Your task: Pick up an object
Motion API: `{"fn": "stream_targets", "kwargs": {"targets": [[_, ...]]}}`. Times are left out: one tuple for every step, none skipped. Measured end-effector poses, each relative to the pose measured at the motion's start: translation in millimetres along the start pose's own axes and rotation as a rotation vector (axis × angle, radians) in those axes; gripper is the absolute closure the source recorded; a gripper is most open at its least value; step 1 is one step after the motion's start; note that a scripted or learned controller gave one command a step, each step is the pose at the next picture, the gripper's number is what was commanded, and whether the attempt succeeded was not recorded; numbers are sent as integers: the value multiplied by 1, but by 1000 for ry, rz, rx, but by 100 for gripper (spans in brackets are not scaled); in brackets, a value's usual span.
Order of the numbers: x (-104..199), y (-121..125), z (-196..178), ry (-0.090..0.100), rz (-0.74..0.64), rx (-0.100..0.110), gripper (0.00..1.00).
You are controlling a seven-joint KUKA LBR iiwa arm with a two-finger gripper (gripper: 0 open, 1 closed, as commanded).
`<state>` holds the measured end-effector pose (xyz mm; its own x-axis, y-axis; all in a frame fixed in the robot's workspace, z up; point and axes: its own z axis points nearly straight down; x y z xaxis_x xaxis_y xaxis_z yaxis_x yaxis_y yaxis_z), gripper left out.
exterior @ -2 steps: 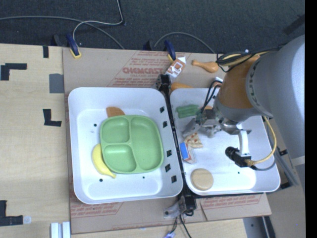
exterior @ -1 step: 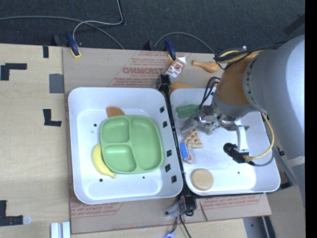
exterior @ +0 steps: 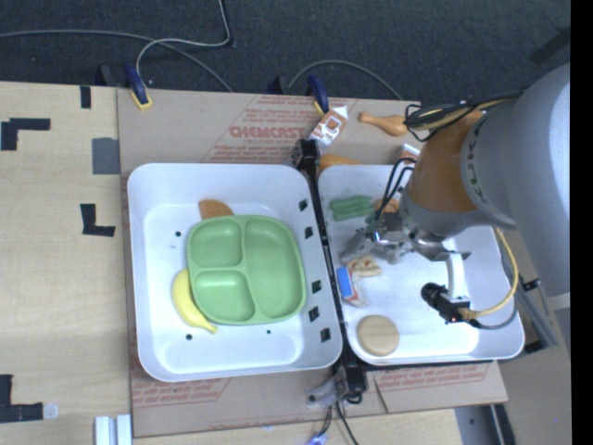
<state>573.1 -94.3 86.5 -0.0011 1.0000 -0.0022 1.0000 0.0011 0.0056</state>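
Objects for picking lie in the right bin, and you can see several of them there: a green flat piece toward the bin's far left part, a small tan item just beside the gripper, a blue packet close to the divider, and a round tan disc near the bin's front edge. The gripper hangs low over the left part of that bin, between the green flat piece and the small tan item; whether it touches either one you cannot judge from this slant. Nothing can be made out between its metal parts, and their spread is not readable, so treat the claw's state as something you cannot tell. The grey arm with its orange band comes in from the right and covers the bin's far right part. In the left bin sits a green divided plate, with a yellow banana-shaped piece tucked against its lower left edge and an orange-brown piece showing at its upper edge. Behind the bins, on the cardboard, lies an orange duck-shaped toy and a small wrapped item.
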Motion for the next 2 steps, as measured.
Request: {"fn": "stream_targets", "kwargs": {"targets": [[0, 0, -10, -1, 0, 0, 100], [49, 12, -98, 2, -1, 6, 100]]}}
